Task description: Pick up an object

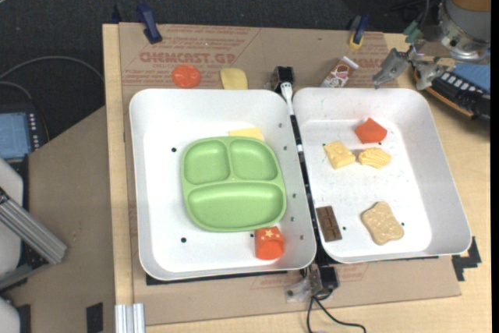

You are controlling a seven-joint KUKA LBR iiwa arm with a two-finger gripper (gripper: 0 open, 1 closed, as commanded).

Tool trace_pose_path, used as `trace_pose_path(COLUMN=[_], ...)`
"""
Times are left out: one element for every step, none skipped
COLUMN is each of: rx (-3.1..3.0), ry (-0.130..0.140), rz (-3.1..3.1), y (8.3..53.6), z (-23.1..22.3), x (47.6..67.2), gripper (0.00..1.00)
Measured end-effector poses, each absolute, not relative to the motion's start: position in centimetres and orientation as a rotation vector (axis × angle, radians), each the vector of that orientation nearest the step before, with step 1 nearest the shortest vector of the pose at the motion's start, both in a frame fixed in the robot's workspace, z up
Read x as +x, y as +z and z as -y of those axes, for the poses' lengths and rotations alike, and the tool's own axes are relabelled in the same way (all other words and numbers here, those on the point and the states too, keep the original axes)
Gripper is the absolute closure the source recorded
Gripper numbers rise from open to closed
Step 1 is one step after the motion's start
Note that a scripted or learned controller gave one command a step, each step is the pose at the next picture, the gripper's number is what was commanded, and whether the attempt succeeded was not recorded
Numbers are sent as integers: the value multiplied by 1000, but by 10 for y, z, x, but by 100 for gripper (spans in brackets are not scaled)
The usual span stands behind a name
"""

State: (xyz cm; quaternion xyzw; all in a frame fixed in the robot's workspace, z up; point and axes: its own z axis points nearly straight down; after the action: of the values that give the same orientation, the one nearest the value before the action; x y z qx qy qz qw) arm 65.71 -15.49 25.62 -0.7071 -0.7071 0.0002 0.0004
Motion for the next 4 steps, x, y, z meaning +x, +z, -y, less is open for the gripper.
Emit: trace_pose_path(rx=[-2222,-2210,-2219,-2224], ry=[8,5,-4,-6], rz=[2211,2220,2230,2228], y=[197,77,85,96], z=[197,159,114,117], x=[598,635,668,668], gripper=[0,0,0,100])
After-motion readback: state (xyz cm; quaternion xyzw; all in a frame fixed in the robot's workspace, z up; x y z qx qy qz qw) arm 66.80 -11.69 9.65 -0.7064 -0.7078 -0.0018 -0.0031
